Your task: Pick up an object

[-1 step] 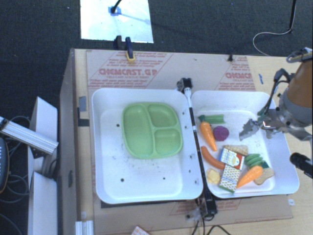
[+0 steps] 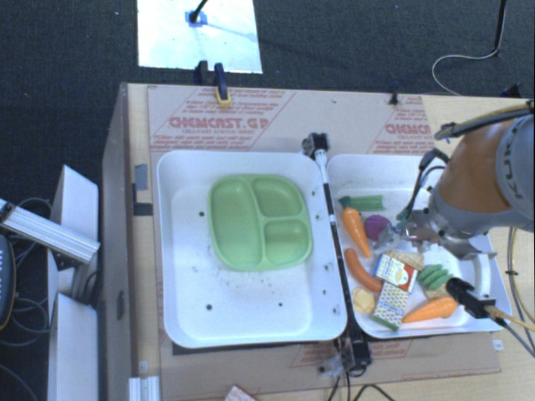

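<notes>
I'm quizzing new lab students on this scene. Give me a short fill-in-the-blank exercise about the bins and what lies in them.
1. The green divided plate lies in the ____ bin.
2. The plate has ____ compartments.
3. The toy food, such as the carrot, lies in the ____ bin.
4. The arm's band is ____.

Missing words: left; three; right; orange

— What is in the left bin (image 2: 180, 249)?
— A green divided plate (image 2: 259, 221), lying flat. Behind both bins there is brown board (image 2: 251, 119) with red letters, and a white sheet (image 2: 201, 23) on the dark floor.
</notes>
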Robot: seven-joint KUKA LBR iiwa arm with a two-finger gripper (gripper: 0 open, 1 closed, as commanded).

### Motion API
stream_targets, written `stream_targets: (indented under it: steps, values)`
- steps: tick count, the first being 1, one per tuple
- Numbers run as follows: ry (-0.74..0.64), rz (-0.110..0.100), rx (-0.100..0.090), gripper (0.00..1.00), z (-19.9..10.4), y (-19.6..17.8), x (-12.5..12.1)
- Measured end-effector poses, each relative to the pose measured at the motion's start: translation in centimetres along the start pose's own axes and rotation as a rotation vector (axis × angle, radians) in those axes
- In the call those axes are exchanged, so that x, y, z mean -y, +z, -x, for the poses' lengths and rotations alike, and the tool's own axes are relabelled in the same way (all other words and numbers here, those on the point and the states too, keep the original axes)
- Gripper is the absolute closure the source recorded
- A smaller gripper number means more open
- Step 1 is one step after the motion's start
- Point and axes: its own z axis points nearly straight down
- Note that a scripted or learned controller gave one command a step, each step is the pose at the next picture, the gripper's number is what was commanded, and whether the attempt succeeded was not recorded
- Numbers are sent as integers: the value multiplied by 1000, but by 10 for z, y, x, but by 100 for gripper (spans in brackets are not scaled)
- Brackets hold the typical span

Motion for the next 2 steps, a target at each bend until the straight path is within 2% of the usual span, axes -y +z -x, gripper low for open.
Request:
stream_targets:
  steps: [1, 2]
  values:
    - [-2, 1, 0, 0, -22, 29, -52]
    - [-2, 3, 0, 100, -22, 18, -53]
